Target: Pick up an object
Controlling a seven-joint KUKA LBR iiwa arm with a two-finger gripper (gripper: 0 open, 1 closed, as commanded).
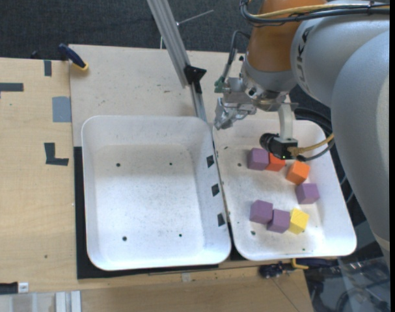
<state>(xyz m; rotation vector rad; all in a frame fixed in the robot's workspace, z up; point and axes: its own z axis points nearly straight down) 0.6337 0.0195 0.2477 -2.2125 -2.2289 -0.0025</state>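
Hand (225, 117) hovers at 12 o'clock of right bin (327, 239); finger spread can't be told, nothing seen held. Small blocks cluster mid-bin; nearest purple cube (257, 158). Likely light, firm, slightly squashy; grip across opposite flat faces.

Fixed overhead camera, slanting down on both bins (93, 135).
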